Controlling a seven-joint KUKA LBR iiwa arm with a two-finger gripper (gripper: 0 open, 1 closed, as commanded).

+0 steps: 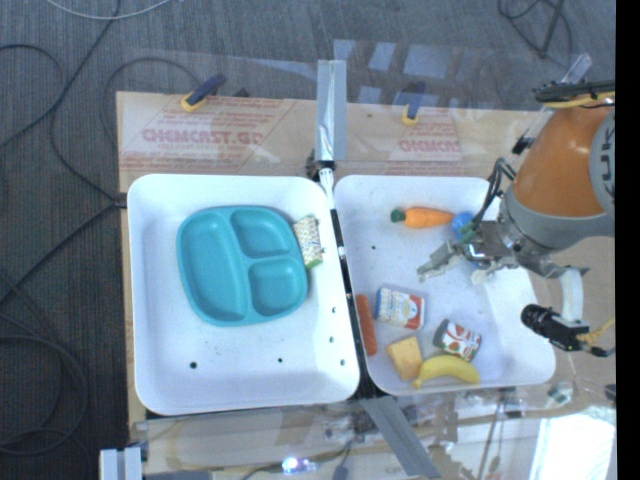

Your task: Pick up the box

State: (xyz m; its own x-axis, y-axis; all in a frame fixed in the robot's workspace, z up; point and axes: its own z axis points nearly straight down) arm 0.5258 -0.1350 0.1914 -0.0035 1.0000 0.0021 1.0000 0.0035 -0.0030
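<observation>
Left bin [160,368] holds a teal divided plate [243,263]; right bin [520,363] holds the box [400,308], carrot [425,217], banana [447,370]; jaws open, empty.

Dark grey carpet floor [110,58] with black cables [40,298] looping at left and a white cord [130,6] at top. Wooden bench top [230,133] printed with red lettering, yellow clamps [200,92] on its far edge.

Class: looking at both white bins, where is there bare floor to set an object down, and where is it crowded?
Bare: left bin floor below the teal tray; right bin between carrot and box. Crowded: around the banana and can.
</observation>
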